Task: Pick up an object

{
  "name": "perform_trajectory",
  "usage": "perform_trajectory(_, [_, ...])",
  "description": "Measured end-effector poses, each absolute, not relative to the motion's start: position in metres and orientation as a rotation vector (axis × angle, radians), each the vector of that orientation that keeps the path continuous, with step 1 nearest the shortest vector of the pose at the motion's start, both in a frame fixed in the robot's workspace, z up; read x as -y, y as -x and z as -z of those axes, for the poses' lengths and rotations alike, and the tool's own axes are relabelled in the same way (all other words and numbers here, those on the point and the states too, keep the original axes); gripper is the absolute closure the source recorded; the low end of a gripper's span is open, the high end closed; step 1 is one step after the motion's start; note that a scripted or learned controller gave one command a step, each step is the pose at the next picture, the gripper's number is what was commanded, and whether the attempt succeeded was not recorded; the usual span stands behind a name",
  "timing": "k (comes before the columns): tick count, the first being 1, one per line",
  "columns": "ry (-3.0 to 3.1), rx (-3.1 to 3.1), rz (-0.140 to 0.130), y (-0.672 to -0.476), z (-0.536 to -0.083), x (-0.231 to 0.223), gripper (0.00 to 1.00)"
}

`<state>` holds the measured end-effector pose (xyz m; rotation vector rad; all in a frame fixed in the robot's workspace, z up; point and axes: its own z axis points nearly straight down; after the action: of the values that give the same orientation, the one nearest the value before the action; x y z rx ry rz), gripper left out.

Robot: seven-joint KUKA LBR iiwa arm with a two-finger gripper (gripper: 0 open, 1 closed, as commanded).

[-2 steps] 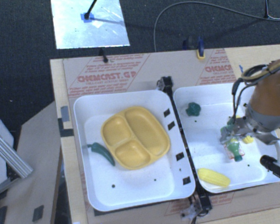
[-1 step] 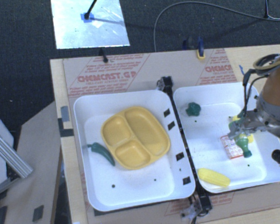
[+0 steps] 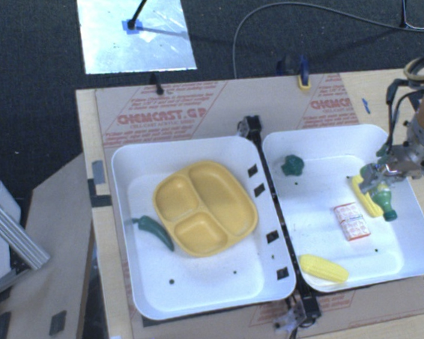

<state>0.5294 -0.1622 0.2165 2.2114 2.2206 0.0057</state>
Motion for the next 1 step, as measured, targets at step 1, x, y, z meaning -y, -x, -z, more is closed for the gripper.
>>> perform_trajectory(1, [-2.213,-2.223,-0.004,-0.5309,-0.2492,0.1625,1.00])
